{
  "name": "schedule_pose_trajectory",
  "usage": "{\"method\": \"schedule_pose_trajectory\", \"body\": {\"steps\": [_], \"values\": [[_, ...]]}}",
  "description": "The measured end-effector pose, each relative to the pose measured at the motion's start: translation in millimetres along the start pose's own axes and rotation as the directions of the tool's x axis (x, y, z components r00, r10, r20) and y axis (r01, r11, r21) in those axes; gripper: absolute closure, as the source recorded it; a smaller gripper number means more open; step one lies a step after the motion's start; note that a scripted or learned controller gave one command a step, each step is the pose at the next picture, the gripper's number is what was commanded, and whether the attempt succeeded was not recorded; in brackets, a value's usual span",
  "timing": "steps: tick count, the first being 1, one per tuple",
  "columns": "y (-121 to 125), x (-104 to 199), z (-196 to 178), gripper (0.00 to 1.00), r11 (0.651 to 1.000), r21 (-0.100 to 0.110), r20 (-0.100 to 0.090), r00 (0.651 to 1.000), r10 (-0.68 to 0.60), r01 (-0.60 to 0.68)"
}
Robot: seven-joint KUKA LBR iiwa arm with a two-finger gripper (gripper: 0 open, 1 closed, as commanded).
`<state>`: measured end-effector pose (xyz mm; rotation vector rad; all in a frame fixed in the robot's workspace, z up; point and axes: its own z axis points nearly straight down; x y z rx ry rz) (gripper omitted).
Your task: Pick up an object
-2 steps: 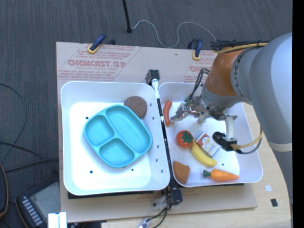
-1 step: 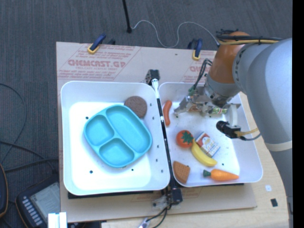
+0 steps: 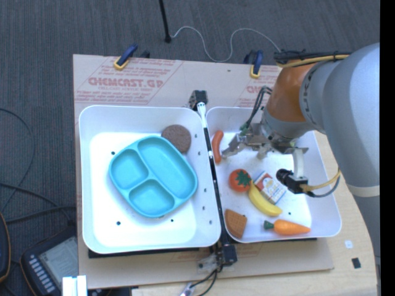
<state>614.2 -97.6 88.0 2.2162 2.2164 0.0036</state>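
Dark grey carpet surrounds my bench, where a cardboard sheet [image 3: 123, 85] printed with red lettering lies under two white bins. The left bin [image 3: 86, 165] fills the middle-left of the frame and holds a blue divided plate [image 3: 153, 175], with a brown round patty [image 3: 177, 137] touching its upper right rim. The right bin [image 3: 330, 217] sits at centre-right. In it I see a red sausage [image 3: 216, 145] near the left wall, a tomato [image 3: 240, 179], a small carton [image 3: 270, 187], a banana [image 3: 264, 201], a carrot [image 3: 288, 227] at the lower edge, and a brown bread piece [image 3: 235, 222] in the lower left corner. My gripper [image 3: 249, 149] hangs over the bin's upper middle, just right of the sausage, fingers spread apart with nothing between them.
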Motion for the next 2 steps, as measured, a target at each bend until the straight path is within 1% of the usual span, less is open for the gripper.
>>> {"method": "schedule_pose_trajectory", "body": {"steps": [1,2], "values": [[39.2,-35.1,3.3,0.00,0.999,0.043,-0.022,1.000,0.002,-0.001],[38.7,-38.8,-6.7,1.00,0.999,0.044,-0.012,1.000,0.001,0.000]]}}
